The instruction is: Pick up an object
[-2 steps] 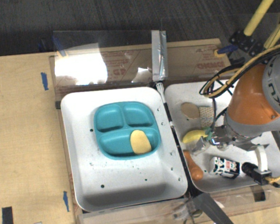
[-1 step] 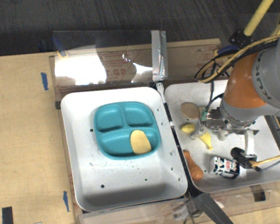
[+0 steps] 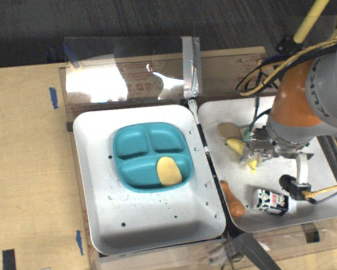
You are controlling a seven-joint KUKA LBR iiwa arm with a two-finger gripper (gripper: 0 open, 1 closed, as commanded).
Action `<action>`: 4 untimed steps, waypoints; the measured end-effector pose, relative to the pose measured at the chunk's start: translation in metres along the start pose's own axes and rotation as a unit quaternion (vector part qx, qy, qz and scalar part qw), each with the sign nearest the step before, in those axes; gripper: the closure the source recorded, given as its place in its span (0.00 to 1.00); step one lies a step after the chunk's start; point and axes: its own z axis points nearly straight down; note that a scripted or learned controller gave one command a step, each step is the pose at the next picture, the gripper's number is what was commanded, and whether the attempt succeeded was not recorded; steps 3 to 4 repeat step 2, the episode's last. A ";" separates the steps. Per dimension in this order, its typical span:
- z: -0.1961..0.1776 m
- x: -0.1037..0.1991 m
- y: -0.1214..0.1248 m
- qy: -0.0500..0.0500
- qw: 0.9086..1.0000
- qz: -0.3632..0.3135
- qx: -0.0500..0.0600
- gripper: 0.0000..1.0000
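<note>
The gripper hangs low in the right bin over a small yellow banana-like toy — can't tell how its jaws stand. Toy looks light, smooth, probably slippery plastic — I'd pinch it across the middle

teal tray, yellow lemon, white bins

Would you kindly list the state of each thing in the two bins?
Teal tray: flat in the left bin.
Yellow lump: resting in the tray's front compartment.
Banana: in the right bin, by the gripper.
Orange object: lying against the divider.
Black-and-white carton: on its side.
</note>
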 end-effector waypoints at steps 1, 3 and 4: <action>-0.142 0.091 -0.002 0.002 0.998 0.055 0.002 1.00; -0.203 0.103 -0.014 0.000 1.000 -0.013 0.004 1.00; -0.203 0.103 -0.014 0.000 1.000 -0.013 0.004 1.00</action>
